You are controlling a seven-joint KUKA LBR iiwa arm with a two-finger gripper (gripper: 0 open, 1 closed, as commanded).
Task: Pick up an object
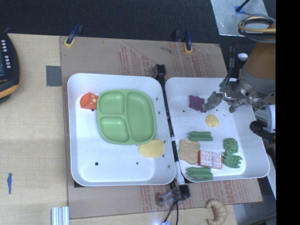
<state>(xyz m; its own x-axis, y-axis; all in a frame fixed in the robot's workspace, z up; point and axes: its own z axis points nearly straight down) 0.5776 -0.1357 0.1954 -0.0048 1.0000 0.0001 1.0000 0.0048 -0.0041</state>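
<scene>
Camera view. Two shallow white bins are seen side by side on a cardboard sheet (93, 55) clamped to the bench. The left bin (84, 168) holds a green divided plate (126, 116) at its centre. A red item with a yellow star (88, 101) is touching the plate's left edge, and a pale yellow flat piece (152, 148) is located just beside the plate's near right corner.

The right bin (253, 170) holds the remaining objects. A purple piece (196, 102) is located in the far left part of this bin. A small yellow piece (212, 121) is positioned just nearer than it and slightly to the right. A green bean pod (200, 136) is seen nearer again. At the near side, a slice of toast (189, 151), a pink patterned block (211, 159), a second green pod (199, 173) and two dark green leafy pieces (231, 152) are grouped close together.

The arm is seen entering from the right, with the gripper (224, 100) over the far part of the right bin. The fingers are spread apart, and nothing is seen between them. The left fingertip is just beside the purple piece; contact cannot be confirmed. The small yellow piece is near the gripper, on its near side.

A curled tan item (216, 211) is located on the bench, nearer than the right bin.
</scene>
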